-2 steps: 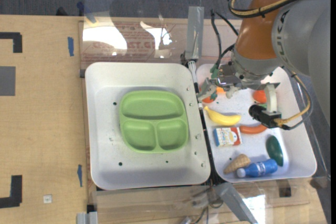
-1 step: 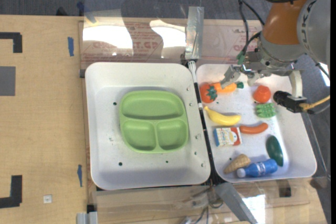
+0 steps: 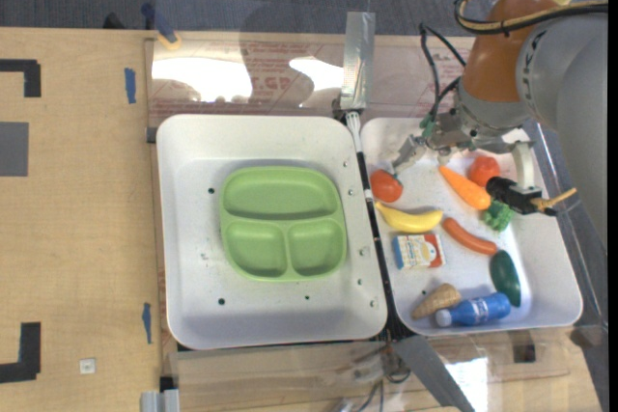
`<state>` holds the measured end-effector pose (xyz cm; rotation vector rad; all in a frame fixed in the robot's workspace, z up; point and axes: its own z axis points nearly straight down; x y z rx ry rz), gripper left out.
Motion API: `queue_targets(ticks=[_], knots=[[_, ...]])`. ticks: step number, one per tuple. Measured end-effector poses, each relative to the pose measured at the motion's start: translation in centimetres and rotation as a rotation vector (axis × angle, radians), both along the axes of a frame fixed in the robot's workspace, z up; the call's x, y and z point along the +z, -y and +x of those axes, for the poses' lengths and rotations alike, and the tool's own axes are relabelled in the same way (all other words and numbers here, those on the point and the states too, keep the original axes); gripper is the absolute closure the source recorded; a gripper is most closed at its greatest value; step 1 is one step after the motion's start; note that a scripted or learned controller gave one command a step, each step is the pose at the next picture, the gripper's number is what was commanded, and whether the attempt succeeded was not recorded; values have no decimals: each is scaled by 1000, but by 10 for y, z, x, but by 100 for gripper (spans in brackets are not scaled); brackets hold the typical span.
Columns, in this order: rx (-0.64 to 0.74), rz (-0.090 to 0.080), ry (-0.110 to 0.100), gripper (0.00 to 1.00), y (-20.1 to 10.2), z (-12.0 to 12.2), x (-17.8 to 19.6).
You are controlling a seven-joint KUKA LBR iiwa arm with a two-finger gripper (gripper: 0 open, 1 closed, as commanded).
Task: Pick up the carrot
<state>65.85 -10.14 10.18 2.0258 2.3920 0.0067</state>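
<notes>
camera view is showing the left white bin [image 3: 183,236] holding a green three-compartment plastic tray [image 3: 283,221]. moving right, the right white bin [image 3: 555,289] is crowding many toys together: a small red tomato [image 3: 386,185], a yellow banana [image 3: 409,219], a small printed carton [image 3: 418,252], a red sausage [image 3: 469,235], a tan bread-shaped piece [image 3: 436,300] and a blue bottle [image 3: 473,311]. the orange tapered carrot [image 3: 464,188] is lying at a slant near the bin's far side, with a red-orange round toy [image 3: 484,169] just beside it and a green leafy piece [image 3: 498,215] near it. the gripper [image 3: 425,148] is hovering spread wide, gripping nothing, near the carrot's upper left end. the risk, as i am judging it, is closing on the neighbouring round toy instead, or nudging the carrot so it is slipping sideways.
</notes>
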Motion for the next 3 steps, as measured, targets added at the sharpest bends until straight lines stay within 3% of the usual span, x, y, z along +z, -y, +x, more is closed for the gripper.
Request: queue_targets(ticks=[1, 2, 3], knots=[[-53, -2, -3, 0, 76, -59, -14], [-49, -2, 6, 100, 74, -55, 0], [248, 2, -3, 100, 120, -101, -12]])
